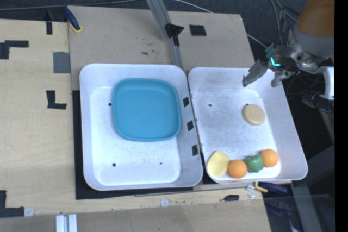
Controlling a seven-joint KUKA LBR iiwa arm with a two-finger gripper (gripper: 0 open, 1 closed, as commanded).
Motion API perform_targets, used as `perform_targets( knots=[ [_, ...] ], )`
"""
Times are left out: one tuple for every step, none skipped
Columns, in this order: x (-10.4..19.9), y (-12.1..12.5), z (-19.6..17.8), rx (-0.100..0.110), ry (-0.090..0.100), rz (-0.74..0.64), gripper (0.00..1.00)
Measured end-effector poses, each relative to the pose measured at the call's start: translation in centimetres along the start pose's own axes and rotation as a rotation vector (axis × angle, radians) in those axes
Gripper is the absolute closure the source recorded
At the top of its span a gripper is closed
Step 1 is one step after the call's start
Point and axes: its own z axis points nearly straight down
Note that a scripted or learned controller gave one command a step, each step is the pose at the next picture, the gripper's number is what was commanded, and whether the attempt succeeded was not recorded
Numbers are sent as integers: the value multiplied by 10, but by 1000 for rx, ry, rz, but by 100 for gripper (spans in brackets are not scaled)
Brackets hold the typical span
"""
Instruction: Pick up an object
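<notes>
Reaching in from the right edge of the view, the grey arm (318, 19) with its orange band sits high over the far right corner of the right bin (217, 89), wrist angled down and to the left. Its pincer (265, 76) hangs above the bin's upper right rim, the two dark fingers (253, 75) spread apart with nothing between them; a small teal light shows at the wrist. Items in the right bin: a round beige piece (254, 114) lying alone near mid-bin, below and slightly left of the pincer and well apart from it; along the near wall, a yellow piece (218, 163), an orange ball (237, 169), a green piece (254, 163) and a second orange ball (269, 158), set in a row and touching or nearly touching one another. The left bin (98, 117) carries a blue square plate (146, 108), lying flat. Both bins rest side by side on the tan surface (32, 73), which bears black tape marks.
</notes>
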Motion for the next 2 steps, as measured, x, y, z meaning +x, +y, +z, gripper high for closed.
perform_targets(
  knots=[
    [0, 0, 0, 0, 0, 0, 0],
    [4, 8, 57, 5, 1, 0, 0]
  ],
)
